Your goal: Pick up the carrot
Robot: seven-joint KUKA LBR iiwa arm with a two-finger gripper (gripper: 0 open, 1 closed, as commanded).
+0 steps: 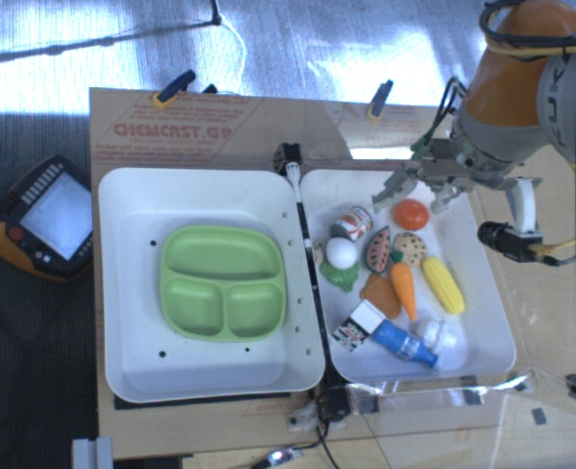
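Note:
The orange carrot [403,287] with a green top lies in the right bin [491,313], near its middle, pointing toward the front edge. It rests between a brown piece [380,295] and a yellow corn cob [443,283]. My gripper [417,194] hangs over the back of the right bin with its fingers spread open, straddling the space just above a red tomato [411,214]. Nothing sits between the fingers. The carrot is well in front of the gripper, apart from it.
Packed around the carrot are a white egg [340,253], a watermelon slice [377,249], a speckled cookie [411,248], a green leafy piece [343,276] and a blue bottle [401,341]. The left bin [113,262] holds a green divided tray [224,281]. A teach pendant [41,219] lies at far left.

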